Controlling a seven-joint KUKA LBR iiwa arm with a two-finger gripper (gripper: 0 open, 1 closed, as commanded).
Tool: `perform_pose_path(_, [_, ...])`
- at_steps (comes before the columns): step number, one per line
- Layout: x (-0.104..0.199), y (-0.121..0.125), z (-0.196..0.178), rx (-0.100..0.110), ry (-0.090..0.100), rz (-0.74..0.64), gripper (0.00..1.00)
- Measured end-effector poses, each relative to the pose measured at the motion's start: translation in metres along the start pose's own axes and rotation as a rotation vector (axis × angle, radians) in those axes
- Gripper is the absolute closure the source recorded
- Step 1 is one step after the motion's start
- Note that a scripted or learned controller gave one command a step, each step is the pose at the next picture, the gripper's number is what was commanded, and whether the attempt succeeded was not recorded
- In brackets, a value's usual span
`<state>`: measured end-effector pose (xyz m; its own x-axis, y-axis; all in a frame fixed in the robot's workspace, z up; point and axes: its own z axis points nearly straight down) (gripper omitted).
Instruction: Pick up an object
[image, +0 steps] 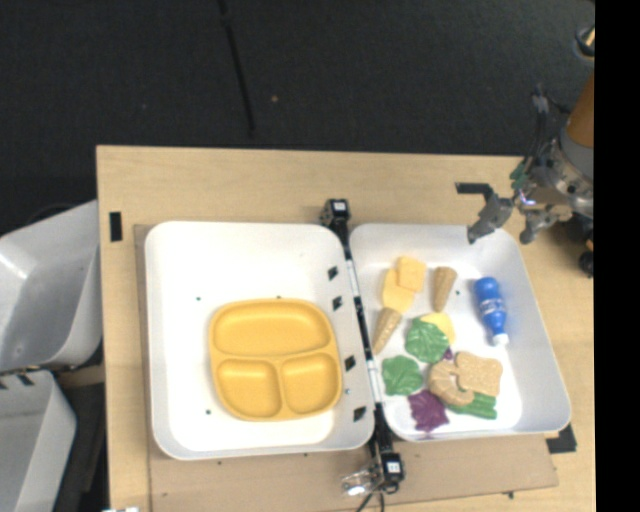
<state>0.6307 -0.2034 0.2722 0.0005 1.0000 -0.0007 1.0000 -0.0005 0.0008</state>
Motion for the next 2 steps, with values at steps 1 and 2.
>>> perform_pose_path(1, [-0.007, -0.054, 0.121, 0.013, 0.003, 0.003, 0.0])
perform_pose_path(2, [0.065, -0.126, 0.156, 0.01, 0.006, 0.001, 0.0])
